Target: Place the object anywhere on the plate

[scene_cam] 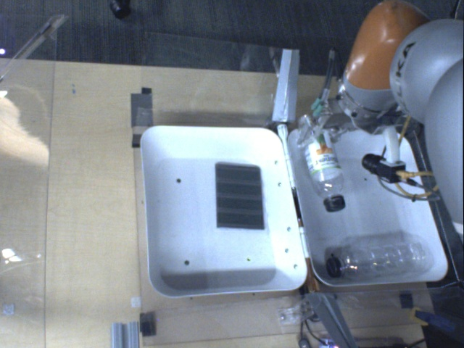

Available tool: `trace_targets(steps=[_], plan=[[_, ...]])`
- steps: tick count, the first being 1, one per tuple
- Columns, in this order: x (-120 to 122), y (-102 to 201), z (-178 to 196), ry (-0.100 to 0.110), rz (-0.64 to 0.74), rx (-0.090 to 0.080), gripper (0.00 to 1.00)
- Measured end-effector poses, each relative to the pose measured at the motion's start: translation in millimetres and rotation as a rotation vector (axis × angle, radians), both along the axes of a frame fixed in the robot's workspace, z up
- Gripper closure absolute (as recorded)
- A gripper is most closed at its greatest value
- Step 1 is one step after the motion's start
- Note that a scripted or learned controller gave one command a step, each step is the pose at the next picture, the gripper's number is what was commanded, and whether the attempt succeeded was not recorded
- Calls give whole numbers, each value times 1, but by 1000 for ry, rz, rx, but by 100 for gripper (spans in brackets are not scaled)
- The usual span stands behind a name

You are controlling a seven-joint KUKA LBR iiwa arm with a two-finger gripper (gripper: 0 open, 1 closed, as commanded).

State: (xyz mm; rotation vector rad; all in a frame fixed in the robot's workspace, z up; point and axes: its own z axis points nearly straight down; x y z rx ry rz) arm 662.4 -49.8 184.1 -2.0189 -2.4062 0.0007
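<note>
A dark grey ribbed rectangular plate (pixel 239 196) lies flat in the middle of the left bin (pixel 167 216). A small clear bottle (pixel 322 164) with a white and orange label and a black cap lies at the top left of the right bin (pixel 406 216), its cap pointing toward the front. My gripper (pixel 321 119) sits right over the bottle's base end, at the bin's back left corner. The arm's orange band (pixel 377 42) and grey wrist rise behind it and hide much of the gripper.
A larger clear plastic bottle (pixel 377 258) with a black cap lies on its side along the right bin's front wall. A black cable fitting (pixel 380 167) with wires hangs off the arm over the right bin. A metal bracket (pixel 285 85) stands behind the wall between the bins.
</note>
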Motion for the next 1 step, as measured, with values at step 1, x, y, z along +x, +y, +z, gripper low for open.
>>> trace_targets(steps=[1], plan=[[-21,45,20,-8,505,0,100]])
